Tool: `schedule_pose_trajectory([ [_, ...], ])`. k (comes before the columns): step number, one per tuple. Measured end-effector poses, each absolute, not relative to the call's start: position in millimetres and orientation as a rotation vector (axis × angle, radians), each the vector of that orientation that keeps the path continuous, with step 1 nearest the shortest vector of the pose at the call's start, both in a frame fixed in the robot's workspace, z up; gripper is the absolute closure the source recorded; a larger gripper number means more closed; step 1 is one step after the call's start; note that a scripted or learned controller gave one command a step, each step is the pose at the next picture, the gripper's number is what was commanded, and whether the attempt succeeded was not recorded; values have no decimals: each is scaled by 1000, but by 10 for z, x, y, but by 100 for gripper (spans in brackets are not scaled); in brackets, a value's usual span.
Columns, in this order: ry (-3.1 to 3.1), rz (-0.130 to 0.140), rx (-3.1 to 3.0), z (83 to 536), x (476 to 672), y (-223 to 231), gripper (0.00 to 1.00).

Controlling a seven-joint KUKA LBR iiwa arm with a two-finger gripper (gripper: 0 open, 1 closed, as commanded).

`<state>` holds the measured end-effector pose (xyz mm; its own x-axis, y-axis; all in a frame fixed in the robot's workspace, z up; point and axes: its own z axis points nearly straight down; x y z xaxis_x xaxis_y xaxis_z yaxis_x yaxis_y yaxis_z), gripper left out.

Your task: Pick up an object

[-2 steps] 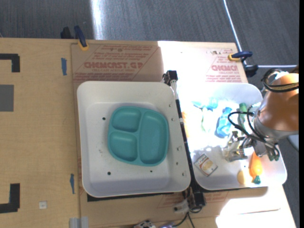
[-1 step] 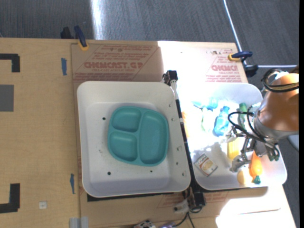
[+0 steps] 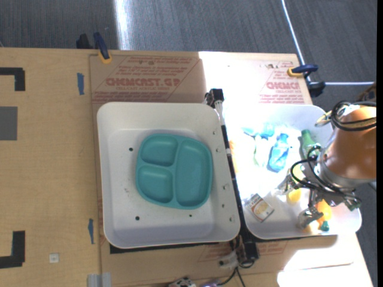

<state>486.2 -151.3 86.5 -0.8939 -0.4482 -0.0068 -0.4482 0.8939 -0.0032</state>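
Gripper (image 3: 312, 215) low in the right bin (image 3: 263, 231), lower right of the frame, just over small orange and yellow objects (image 3: 324, 211); open or clenched, cannot tell. Near it, up and left: blue bottle (image 3: 278, 154), green item (image 3: 307, 141), small packet (image 3: 260, 207). In left bin (image 3: 114, 160), teal divided plate (image 3: 175, 170), centre of frame.
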Motion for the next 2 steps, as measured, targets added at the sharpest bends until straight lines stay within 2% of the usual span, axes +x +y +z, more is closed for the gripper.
schedule_pose_trajectory([
  [1,3044,-4,-718,977,4883,-1506,100],
  [2,2920,-3,-1143,866,5121,-1915,100],
])
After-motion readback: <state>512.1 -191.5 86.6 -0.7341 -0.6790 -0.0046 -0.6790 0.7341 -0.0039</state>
